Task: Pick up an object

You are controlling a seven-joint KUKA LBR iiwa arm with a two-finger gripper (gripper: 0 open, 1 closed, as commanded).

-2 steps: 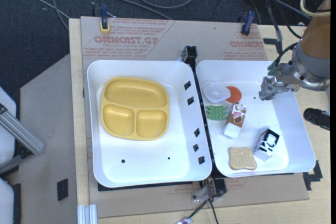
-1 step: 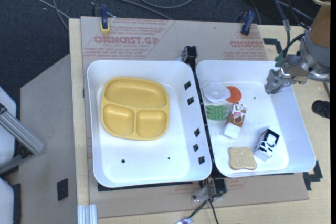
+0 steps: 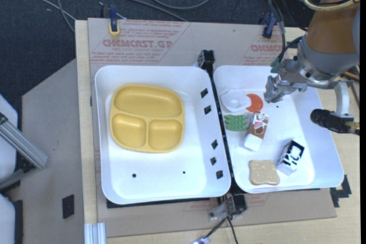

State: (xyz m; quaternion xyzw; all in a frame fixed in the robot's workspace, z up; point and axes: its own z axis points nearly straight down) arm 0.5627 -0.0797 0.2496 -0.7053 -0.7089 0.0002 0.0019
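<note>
My gripper hangs over the upper middle of the right bin, just right of an orange disc. Left of the disc stands a clear cup with a white lid and green label. A small carton with a red and brown print lies below them. A toast slice rests near the bin's front edge, with a black and white block to its right. I see nothing between the fingers.
The left bin holds a yellow divided plate. Black clips run down the seam between the bins. Cables lie on the dark floor behind the bench.
</note>
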